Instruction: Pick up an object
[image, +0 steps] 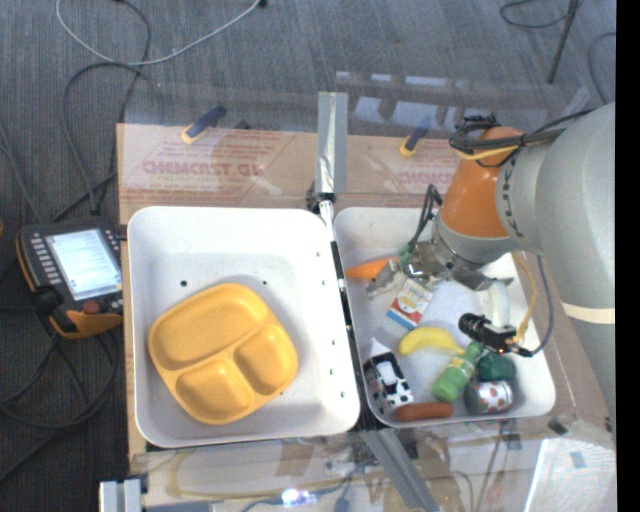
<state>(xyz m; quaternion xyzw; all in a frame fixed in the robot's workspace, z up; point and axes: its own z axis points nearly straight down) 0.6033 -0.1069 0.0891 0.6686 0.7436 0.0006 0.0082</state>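
Two white bins share the table; we see the pincer (407, 268) low in the right bin (540, 395), beside an orange carrot (366, 268) and above a small carton (406, 309). We cannot tell its opening or whether it grips anything.

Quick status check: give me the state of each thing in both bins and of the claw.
yellow tray: lying flat in left bin, compartments up.
banana: lying in right bin.
green bottle: on its side.
red sausage: lying at the front wall.
carrot: lying beside the claw.
claw: low over right bin.
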